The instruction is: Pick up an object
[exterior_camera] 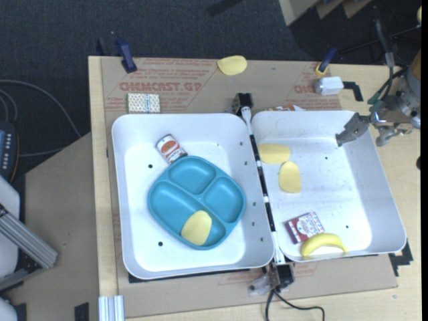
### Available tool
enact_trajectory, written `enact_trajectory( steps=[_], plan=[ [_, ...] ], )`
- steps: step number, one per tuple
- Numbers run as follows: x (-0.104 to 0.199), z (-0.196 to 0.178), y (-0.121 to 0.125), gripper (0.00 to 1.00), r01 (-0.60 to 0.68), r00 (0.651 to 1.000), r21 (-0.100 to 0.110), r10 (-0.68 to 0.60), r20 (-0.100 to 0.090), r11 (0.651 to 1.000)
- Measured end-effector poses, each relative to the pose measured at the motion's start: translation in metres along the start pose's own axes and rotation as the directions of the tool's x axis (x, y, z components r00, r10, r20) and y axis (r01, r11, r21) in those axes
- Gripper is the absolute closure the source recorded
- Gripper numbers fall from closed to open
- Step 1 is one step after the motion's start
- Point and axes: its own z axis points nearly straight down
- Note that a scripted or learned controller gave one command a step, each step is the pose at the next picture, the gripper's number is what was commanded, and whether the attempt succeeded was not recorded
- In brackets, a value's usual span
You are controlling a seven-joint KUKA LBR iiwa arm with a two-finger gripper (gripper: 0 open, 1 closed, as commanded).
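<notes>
My gripper [367,134] hangs over the far right corner of the right bin [374,199], open, with nothing between its fingers. In that bin lie a yellow slab [274,154] and a yellow oval piece [289,177] near the left wall, both well left of the gripper. A red packet [305,227] and a banana [323,245] rest at the near edge. The left bin [134,179] holds a blue divided plate [196,201] with a yellow piece [196,228] in its near compartment, and a small can [171,148] behind it.
On the bench behind the bins lie a yellow lemon-like piece [232,65], a small patterned packet [144,102] and a white block [329,84]. Blue clamps [124,54] stand at the board's far corners. A black divider [257,172] runs between the bins.
</notes>
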Motion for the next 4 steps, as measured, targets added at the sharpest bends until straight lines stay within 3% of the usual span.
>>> enact_trajectory(
  steps=[1, 2, 3, 4],
  plan=[
    [0.034, 0.110, 0.005, 0.00, 0.000, 1.000, 0.000, 0.000, 0.000, 1.000],
    [0.060, 0.191, 0.009, 0.00, 0.000, 1.000, 0.000, 0.000, 0.000, 1.000],
    [0.060, 0.181, 0.009, 1.00, -0.001, 1.000, -0.002, 0.001, 0.000, 1.000],
    [0.060, 0.181, 0.009, 0.00, -0.002, 1.000, -0.002, 0.002, 0.000, 1.000]
  ],
)
